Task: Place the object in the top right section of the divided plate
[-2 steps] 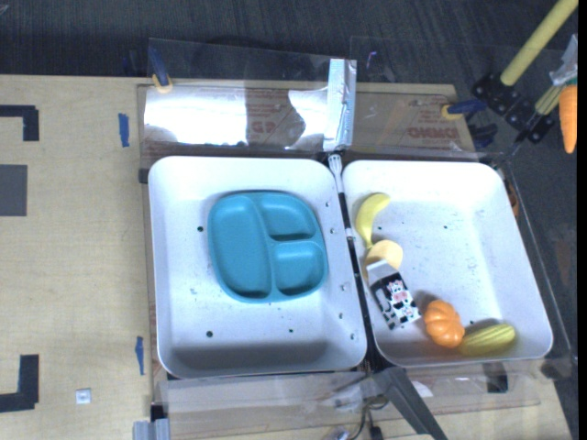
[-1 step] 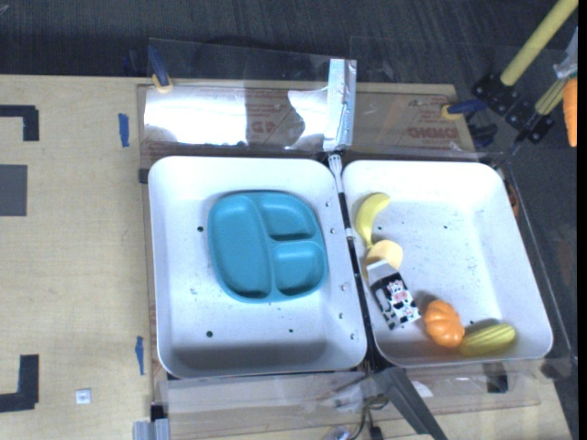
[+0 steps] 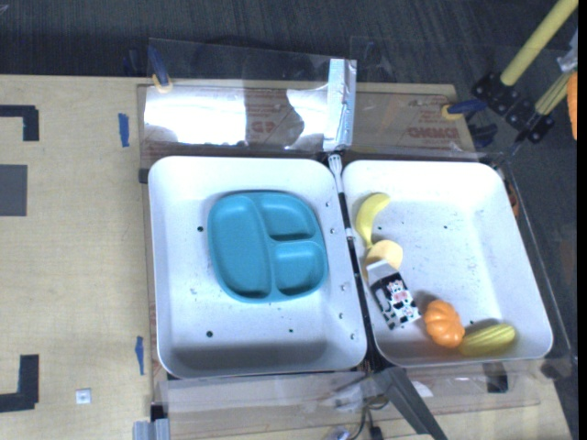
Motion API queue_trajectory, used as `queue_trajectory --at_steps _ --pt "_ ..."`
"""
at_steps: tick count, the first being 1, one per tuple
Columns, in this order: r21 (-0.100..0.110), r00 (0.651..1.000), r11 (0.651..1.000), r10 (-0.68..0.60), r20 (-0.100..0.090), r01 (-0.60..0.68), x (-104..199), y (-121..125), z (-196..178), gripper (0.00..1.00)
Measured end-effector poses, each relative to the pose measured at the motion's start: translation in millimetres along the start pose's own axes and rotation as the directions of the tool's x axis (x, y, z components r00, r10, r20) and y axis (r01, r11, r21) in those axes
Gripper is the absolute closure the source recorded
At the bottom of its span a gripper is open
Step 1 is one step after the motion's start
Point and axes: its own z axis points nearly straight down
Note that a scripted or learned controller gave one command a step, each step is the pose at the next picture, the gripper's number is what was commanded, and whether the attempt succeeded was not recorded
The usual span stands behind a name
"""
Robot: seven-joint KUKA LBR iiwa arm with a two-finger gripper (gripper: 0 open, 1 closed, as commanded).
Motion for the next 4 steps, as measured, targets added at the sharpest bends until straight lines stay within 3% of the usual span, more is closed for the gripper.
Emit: queue_trajectory --at_steps 4 --pt "-0.02 1.0 1.0 -0.01 0.02 0.01 4 5 -47 1.0"
